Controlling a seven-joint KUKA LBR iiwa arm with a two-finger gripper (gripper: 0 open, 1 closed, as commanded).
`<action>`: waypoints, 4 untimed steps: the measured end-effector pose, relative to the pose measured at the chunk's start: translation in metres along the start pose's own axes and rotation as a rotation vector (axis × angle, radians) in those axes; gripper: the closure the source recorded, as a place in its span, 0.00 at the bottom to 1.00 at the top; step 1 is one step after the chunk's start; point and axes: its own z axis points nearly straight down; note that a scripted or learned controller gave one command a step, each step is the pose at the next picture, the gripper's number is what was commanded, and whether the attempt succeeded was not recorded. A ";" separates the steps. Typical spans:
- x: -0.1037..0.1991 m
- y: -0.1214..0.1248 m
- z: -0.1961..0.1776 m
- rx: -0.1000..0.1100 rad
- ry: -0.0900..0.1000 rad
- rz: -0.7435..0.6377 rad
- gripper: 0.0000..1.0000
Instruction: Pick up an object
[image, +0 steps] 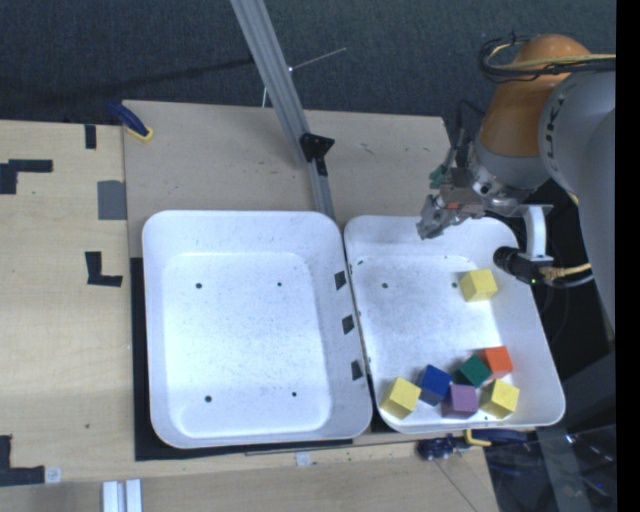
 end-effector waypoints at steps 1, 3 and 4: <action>0.001 0.001 -0.020 0.004 0.002 0.000 1.00; 0.112 -0.019 -0.040 0.007 0.004 -0.006 1.00; 0.170 -0.035 -0.044 0.008 0.003 -0.006 1.00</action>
